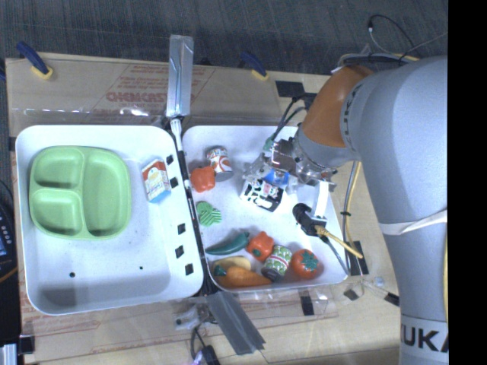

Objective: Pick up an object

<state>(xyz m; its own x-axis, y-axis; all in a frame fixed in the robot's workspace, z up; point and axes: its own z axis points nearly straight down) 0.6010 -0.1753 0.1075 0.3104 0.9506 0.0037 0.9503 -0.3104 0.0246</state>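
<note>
while the tool (283, 167) hangs low over the black-and-white packet (262, 192) in the right bin (228, 139), centre-right of frame, i cannot tell its state; it could skid off the flat packet or snag the nearby can (218, 159).

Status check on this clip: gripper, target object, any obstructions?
Gripper low in right bin, over black-and-white item. Grasp unconfirmed. Toy food crowds bin's near edge.

A pale wooden bench (365, 226) carries two shallow white plastic bins: one (335, 276) beneath the claw (268, 179), the other (99, 280) well to its left, edges touching.
</note>
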